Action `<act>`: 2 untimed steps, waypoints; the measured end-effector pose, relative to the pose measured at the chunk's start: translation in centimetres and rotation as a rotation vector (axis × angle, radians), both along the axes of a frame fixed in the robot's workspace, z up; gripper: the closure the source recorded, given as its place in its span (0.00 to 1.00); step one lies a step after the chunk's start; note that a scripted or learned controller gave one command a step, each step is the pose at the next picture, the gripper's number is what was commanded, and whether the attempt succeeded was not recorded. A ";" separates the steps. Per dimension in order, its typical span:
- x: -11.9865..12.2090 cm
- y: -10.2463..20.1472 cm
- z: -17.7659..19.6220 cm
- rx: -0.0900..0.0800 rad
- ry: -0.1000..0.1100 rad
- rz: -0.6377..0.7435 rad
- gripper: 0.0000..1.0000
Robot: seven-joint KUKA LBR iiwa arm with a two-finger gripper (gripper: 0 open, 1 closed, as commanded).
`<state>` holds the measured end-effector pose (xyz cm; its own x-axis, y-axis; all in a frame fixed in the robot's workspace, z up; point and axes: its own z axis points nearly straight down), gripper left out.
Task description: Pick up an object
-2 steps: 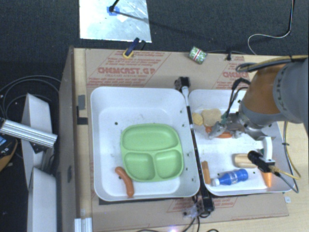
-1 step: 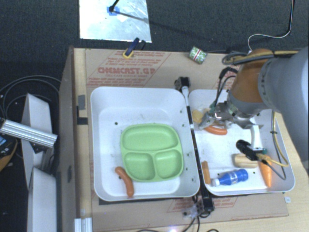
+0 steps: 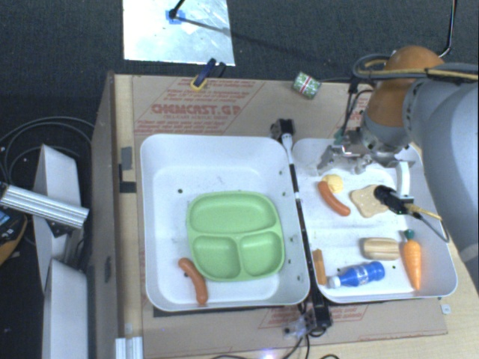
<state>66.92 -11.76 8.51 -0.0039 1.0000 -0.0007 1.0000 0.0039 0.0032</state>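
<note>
Cardboard (image 3: 202, 103) covers the bench under two white bins. Left bin (image 3: 161, 200) holds a green divided plate (image 3: 236, 234) and a sausage (image 3: 194, 280) at its near edge. Right bin (image 3: 434, 275) holds another sausage (image 3: 334, 198), toast (image 3: 367, 200), a bottle (image 3: 361, 274), a carrot (image 3: 412, 262). Above its far end the gripper (image 3: 346, 158) hangs, fingers spread, nothing between them.

Toy foods (image 3: 334, 198) in right bin (image 3: 434, 286)

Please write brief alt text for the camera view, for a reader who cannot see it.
A grey robot arm's gripper hangs over the right bin, which holds a sausage, toast, a carrot and a blue bottle. The left bin holds a green divided plate and another sausage.
</note>
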 end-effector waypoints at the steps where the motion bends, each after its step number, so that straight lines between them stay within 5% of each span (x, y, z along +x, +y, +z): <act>1: -4.8 3.3 0.0 0.001 0.002 -0.002 0.00; 2: -4.7 3.3 1.0 0.001 -0.001 -0.001 1.00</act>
